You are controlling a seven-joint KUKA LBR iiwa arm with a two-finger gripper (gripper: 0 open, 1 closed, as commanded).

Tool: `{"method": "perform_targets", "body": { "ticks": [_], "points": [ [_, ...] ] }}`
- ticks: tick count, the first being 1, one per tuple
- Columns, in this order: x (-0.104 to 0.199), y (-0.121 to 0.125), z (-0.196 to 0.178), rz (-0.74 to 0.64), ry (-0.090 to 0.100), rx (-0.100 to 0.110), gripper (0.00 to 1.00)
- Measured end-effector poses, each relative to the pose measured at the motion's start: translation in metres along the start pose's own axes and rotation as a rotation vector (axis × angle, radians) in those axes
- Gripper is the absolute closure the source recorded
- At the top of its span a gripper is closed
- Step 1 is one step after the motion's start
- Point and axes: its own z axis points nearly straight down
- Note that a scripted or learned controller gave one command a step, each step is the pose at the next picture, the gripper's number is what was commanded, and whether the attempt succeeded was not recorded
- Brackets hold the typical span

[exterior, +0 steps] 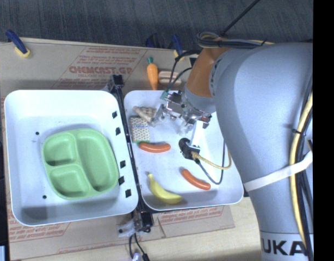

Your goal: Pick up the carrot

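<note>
Carrot (152,75) lies outside both bins, on the brown cardboard (91,64) covering the surface, just beyond the far rim of the right bin (228,192); its green top points away from the bin and its orange body points toward the rim. Room around it is open cardboard to the left; to its right a pale cylindrical item sits close by, partly hidden by the arm. Left bin (14,162) holds a green divided plate (80,162), with bare white floor along its far and left walls. Right bin is crowded: a banana (162,192) near the near rim, one orange-red sausage (154,147) in the middle-left, a second sausage (195,179) toward the near right, a checkered packet (138,128) against the dividing wall, and a pale crumpled object (145,113) just above it. Black clips line the seam between the bins. Arm (265,118) enters from the right and covers the right bin's far-right corner, its large grey link dominating that side, orange band visible above the wrist. End effector (180,110) hangs over the far part of the right bin, inside the rim, near the carrot but apart from it; I cannot tell if it is open or closed. A yellow cable loops from the wrist down over the bin floor.
</note>
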Motion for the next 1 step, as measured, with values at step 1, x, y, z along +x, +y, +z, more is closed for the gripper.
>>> {"method": "perform_targets", "body": {
  "ticks": [1],
  "points": [
    [0.0358,0.0065,-0.0006,-0.266,0.001,-0.005,0.0]
  ]
}}
